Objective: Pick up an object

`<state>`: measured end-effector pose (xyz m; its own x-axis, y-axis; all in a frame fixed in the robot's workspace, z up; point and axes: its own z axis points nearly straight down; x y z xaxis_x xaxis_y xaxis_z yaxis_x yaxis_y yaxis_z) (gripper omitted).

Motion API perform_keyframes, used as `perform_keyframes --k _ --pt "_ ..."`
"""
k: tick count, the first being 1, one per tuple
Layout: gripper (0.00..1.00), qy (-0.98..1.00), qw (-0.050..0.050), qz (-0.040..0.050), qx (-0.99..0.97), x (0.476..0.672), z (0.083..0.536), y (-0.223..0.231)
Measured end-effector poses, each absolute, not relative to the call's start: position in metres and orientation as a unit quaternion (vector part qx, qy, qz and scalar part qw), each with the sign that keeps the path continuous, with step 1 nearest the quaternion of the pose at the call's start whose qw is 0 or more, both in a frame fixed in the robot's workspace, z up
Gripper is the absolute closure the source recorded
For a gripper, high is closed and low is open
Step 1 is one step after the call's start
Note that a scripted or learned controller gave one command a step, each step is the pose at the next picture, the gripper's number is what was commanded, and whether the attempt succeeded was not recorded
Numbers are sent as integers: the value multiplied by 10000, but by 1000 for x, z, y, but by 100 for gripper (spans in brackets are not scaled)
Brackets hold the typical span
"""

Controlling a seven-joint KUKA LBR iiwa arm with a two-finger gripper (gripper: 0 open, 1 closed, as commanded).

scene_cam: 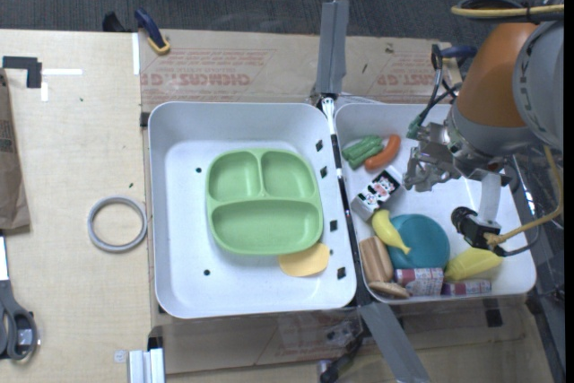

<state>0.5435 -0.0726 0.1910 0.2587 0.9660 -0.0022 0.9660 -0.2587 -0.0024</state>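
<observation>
Camera view: pincer (425,178) above right bin (516,282), just right of carrot (384,152)

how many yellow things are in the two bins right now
3: a banana in the right bin's middle, a yellow piece near its front right, and a flat yellow piece under the green plate's front edge. Others may be hidden.

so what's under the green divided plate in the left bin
A flat yellow piece pokes out from under the green divided plate's front right edge, lying on the left bin's floor. How far it runs beneath, and anything else there, is covered.
</observation>
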Motion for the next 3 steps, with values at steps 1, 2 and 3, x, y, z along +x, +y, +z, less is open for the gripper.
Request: perform_keyframes --k 1,2,3 --pt "0 -6089 4 20 -7933 543 191 -73" --pt "0 -4772 4 22 -8788 536 186 -94" --pt "0 -5709 16 18 -8210 508 136 -104"
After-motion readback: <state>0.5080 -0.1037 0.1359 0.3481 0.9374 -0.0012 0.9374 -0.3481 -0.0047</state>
